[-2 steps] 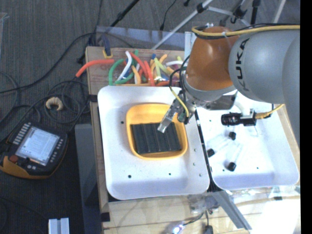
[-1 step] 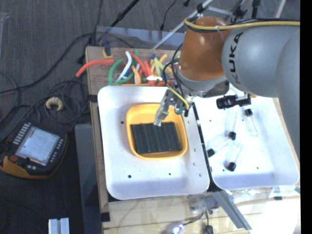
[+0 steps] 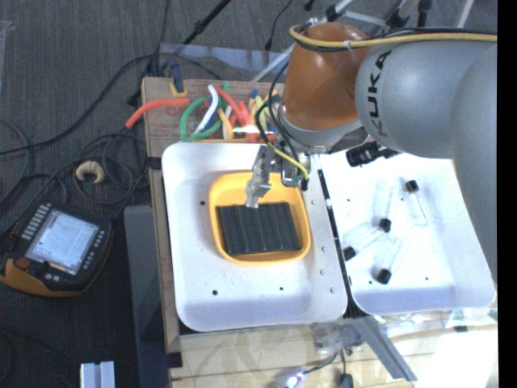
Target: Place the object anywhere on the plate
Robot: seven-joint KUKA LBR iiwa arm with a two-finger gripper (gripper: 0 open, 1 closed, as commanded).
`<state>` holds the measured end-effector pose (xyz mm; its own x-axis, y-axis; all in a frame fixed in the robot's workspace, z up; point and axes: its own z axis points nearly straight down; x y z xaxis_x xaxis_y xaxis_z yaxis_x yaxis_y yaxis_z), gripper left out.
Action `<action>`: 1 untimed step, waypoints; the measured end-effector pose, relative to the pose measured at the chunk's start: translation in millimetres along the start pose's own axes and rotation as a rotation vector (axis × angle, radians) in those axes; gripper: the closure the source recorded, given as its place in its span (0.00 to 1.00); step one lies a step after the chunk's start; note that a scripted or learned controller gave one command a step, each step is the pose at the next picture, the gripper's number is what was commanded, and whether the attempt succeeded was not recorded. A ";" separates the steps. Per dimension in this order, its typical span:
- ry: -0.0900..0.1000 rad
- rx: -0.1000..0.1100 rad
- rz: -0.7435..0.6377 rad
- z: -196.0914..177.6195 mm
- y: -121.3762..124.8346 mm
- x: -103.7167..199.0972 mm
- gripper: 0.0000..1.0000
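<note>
Here the gripper point(image 3: 257, 191) hangs over the yellow plate's point(image 3: 220, 194) far rim; I cannot tell its grip state. Release low, above the dark mat point(image 3: 260, 229).

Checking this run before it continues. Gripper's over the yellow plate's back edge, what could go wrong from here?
1. The gripper hangs by the back rim of the yellow plate; a release there could land on the rim and slide off.
2. The dark ribbed pad fills most of the plate, so anything set down may sit unevenly.
3. The clear tubes lie in the right bin, and I can't see one between the fingers.
</note>
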<state>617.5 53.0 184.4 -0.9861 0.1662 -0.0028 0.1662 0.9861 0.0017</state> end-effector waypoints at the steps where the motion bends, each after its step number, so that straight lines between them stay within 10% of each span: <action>1: -0.003 -0.001 -0.411 -251.2 -36.7 -35.6 1.00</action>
<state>645.7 10.6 435.6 -0.9704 -0.2415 -0.0067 -0.2415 0.9704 0.0006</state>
